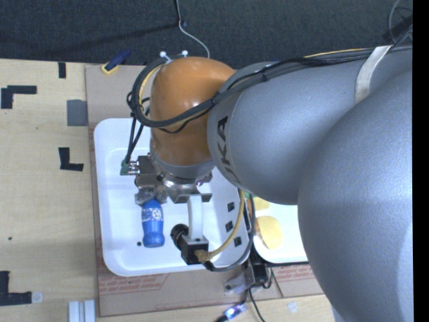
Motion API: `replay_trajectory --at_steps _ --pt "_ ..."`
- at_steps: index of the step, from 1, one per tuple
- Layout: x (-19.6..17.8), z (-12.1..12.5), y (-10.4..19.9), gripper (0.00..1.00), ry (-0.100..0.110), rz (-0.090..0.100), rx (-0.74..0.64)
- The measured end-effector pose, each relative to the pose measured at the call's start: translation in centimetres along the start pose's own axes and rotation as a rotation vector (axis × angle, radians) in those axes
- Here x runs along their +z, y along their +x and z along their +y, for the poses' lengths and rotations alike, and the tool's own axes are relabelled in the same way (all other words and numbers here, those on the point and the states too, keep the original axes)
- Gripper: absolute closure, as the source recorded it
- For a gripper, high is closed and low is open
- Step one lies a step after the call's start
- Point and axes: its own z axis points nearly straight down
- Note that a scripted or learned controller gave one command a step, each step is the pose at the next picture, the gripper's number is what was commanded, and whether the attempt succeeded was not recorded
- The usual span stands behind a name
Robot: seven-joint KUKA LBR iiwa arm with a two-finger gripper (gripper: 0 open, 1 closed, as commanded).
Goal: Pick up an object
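A: Let us go from the left. What lies on the bench (40,200) there?

B: Bare wood with some black marks, nothing to pick. Then comes the left bin (110,180), white and shallow, with its near left corner rounded. Inside it, close to the near edge, stands a small blue bottle (153,225), the white cap end pointing to the far side.

A: And the arm?

B: The arm (301,133) comes in from the right and covers much of the bin. Its orange band (181,109) is over the middle, and the gripper (153,194) hangs just at the top of the bottle. I think it is placed so because the program aims at this bottle from above.

A: Are the jaws closed on it?

B: I cannot tell. The metal parts at the wrist hide the tips, so it is not visible whether they are wide, narrow, or holding the bottle. The bottle seems to rest on the bin floor.

A: Further right?

B: The right bin (285,253), partly under the arm, with a pale yellow object (270,229) near its left edge.
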Motion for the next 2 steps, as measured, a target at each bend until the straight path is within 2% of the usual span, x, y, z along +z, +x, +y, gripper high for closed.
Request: replay_trajectory --at_steps 1,2 --pt "-18.7 0.1 0.0 1.0 -0.03 0.016 -0.003" --pt "-29.3 3.5 -0.1 1.0 -0.027 0.012 -0.002"
